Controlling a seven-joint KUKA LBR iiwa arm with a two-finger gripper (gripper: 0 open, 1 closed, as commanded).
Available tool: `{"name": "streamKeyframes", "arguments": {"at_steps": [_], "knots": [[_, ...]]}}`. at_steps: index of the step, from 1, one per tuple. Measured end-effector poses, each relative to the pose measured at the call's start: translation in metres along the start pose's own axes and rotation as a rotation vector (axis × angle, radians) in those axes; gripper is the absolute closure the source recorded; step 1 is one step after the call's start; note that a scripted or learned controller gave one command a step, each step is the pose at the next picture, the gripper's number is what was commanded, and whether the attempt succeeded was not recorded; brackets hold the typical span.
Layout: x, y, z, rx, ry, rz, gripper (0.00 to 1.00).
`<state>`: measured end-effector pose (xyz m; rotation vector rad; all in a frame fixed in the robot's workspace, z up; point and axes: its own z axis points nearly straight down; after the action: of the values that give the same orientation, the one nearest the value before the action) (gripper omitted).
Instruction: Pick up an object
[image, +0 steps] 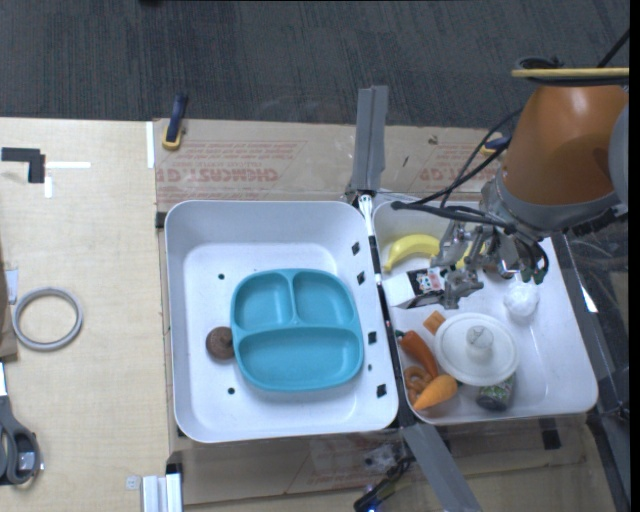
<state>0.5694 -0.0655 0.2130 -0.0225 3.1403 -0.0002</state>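
Observation:
My gripper (462, 275) hangs over the back half of the right bin (560, 385), below the orange band of the arm. Its tips are low, just above a small white card with dark print (428, 283). A yellow banana (411, 247) lies to the gripper's left at the bin's back. In front of the gripper sits a round white lid with a knob (477, 347). A small white lump (521, 301) rests to its right. An orange carrot (417, 351) and an orange fruit (435, 392) lie at the bin's front left.
The left bin (195, 320) holds a blue three-part plate (297, 329) and a small brown disc (219, 343). A dark greenish object (493, 397) sits at the right bin's front. Cables run from the arm over the right bin's back. A grey ring (45, 318) lies on the bench at left.

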Motion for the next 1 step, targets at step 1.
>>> {"name": "streamKeyframes", "arguments": {"at_steps": [1], "knots": [[0.0051,0.0034,-0.047,0.0,-0.004,-0.241,1.0]]}}
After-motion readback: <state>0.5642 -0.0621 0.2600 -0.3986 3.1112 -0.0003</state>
